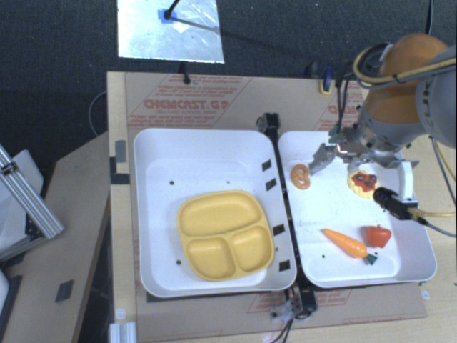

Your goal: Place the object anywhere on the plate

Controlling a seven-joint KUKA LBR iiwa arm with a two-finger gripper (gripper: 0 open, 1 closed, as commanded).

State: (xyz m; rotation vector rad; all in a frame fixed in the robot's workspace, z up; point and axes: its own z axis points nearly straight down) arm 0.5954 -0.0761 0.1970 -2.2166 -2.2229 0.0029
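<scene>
**Plate sitting bare while the toys lie in the other bin**

I am looking at the yellow plate (225, 243), a three-compartment tray lying flat in the left bin (153, 191), toward that bin's front edge and slightly right of its middle. Nothing is resting in its compartments.

The candidate objects are all lying in the right bin (418, 266). A pretzel (300, 176) is sitting near that bin's left wall, toward the back. A small pizza piece (363, 184) is lying toward the right side, partly under the arm's hardware. A carrot (346, 243) is lying at a slant near the front edge, with a red pepper (378, 236) just beside it on the right.

The pincer (323, 157) is hanging over the back left part of the right bin, just behind the pretzel and apart from it. I cannot tell how far its fingers are spread, and I am seeing nothing gripped in it.

Beyond the desk's back edge a shiny metal sheet (170, 20) is lying on dark carpet.
</scene>
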